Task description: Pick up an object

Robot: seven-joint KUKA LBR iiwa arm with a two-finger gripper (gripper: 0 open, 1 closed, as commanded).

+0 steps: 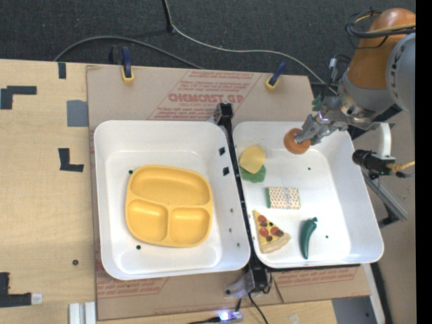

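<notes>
An orange round toy (295, 142) sits clamped between the fingers of the gripper (305, 137) over the far part of the right bin (337, 248), which also holds a yellow-green toy (253, 163), patterned block (283, 197), pizza slice (270, 231) and green pepper (308, 236), beside the left bin (108, 181) with its yellow divided tray (169, 204).

The arm reaches in from the right, wrist angled down-left; the hand (305, 137) closes on an orange object (295, 142)

Divided tray (169, 204) in left bin (108, 147); pizza slice (270, 231), pepper (308, 235), patterned block (283, 197) in right bin (351, 201).
</notes>
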